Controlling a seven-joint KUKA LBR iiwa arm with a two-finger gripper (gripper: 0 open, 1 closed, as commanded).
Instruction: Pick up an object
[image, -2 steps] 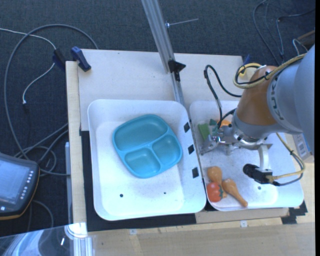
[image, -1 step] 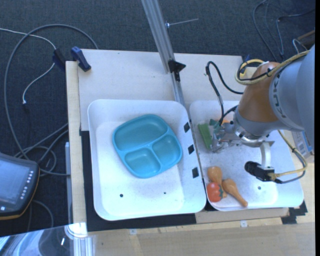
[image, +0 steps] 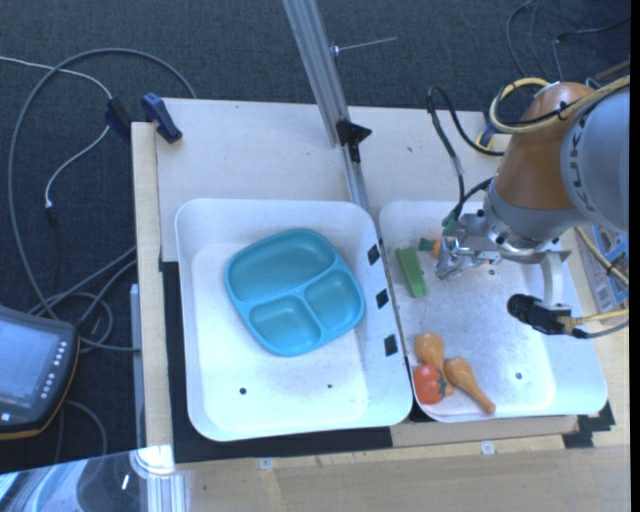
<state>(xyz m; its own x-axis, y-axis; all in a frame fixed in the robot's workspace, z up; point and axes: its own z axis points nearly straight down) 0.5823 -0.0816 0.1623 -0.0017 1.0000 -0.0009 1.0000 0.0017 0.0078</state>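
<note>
In the right bin (image: 540, 385) my gripper (image: 450, 260) hangs low over the back left part, just right of a green block (image: 411, 271) lying lengthwise near the bin's left wall. A small orange piece (image: 428, 244) sits beside the gripper's left side; I cannot tell whether it touches. At the bin's front left corner lie an orange pear-shaped toy (image: 431, 349), a red toy (image: 427, 383) and an orange drumstick-shaped toy (image: 467, 380), close together. I see nothing held in the gripper.
The left bin (image: 290, 400) holds a blue divided plate (image: 294, 290). A metal pole (image: 325, 70) slants across the back of the bench. Black clips (image: 380, 297) sit on the wall between the bins. Cables trail behind the arm (image: 545, 170).
</note>
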